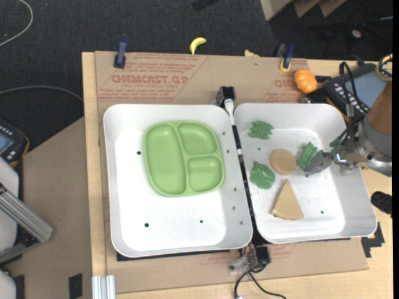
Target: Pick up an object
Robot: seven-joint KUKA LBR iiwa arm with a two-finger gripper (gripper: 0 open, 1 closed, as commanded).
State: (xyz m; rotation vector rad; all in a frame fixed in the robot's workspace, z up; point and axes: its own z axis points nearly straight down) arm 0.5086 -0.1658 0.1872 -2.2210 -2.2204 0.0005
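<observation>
While the gripper (pixel 317 164) sits low in the right bin (pixel 324 226), its finger state cannot be told; a dark green piece (pixel 307 154) touches it, just right of the tan disc (pixel 282 161).

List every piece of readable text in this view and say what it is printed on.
"CHEMCAST" followed by what looks like "G P": large red print on the brown board behind the bins, repeated at right, partly hidden.
Smaller red lines above it: too blurred to read.
</observation>
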